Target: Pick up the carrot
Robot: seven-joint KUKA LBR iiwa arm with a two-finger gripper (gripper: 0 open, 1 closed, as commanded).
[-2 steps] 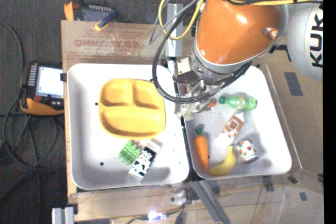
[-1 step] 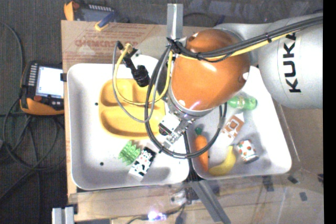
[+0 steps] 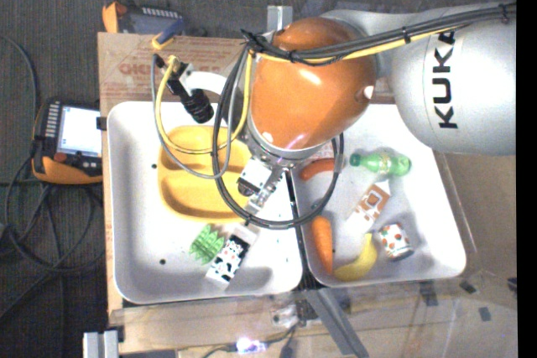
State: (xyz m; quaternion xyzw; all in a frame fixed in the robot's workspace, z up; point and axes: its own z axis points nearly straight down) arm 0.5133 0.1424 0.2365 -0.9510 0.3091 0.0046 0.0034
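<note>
1. Reaching in from the right: the grey arm (image 3: 457,80), its orange band (image 3: 310,88) bulging over the top inner corners of the 2 bins.
2. Below the band, the wrist and gripper (image 3: 260,184) pointing down over the left bin (image 3: 126,197), near its right wall and beside the divide between the bins. Cannot tell whether the claw is open or closed: hidden under wrist and cables.
3. Black and yellow cables (image 3: 189,109) looping from the wrist across the upper half of the left bin.
4. In the left bin: a yellow dish (image 3: 197,189) at the centre, partly under the wrist; a green block (image 3: 205,245) near the bottom edge; a black-and-white cow-patterned carton (image 3: 228,260) just beside it, towards the bottom right corner.
5. In the right bin (image 3: 445,205): the carrot (image 3: 322,239) lying against the left wall, in the lower half, clear of the gripper; a banana (image 3: 359,260) just right of it along the bottom edge; a spotted red-and-white can (image 3: 394,241) near the bottom right; an orange-and-white packet (image 3: 369,205) at the centre; a green bottle (image 3: 382,162) on its side near the top; a red piece (image 3: 317,170) at the upper left, half under the band.
6. Left of the bench: an orange-cased pendant (image 3: 71,138) with a lit screen.
</note>
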